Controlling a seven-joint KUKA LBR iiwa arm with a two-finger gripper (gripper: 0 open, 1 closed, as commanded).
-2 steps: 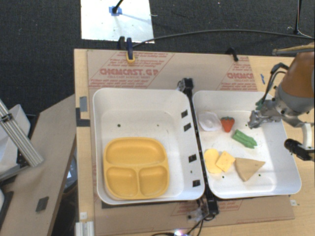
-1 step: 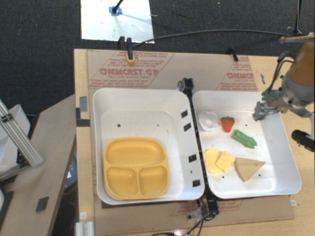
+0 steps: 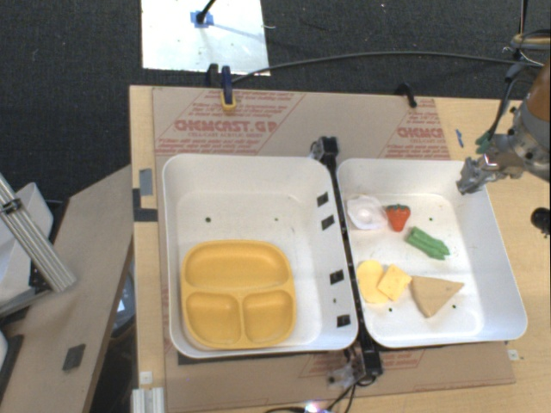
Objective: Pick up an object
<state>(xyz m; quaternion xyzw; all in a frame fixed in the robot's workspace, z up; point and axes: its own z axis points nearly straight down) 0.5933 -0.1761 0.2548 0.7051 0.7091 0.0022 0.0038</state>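
On the bench (image 3: 146, 144), the pincer (image 3: 475, 175) hovers at the right bin's (image 3: 499, 265) far corner; its opening I cannot tell. Nothing looks picked; the carrot (image 3: 397, 217) lies inside.

You look down from one fixed camera above the worktop (image 3: 258, 114), tilted at a slant and set far enough back to take in both white bins whole: the left bin (image 3: 250, 175) and the right bin (image 3: 495, 256). The arm (image 3: 525, 140) comes in at your right edge; dark floor (image 3: 69, 58) lies along the top.
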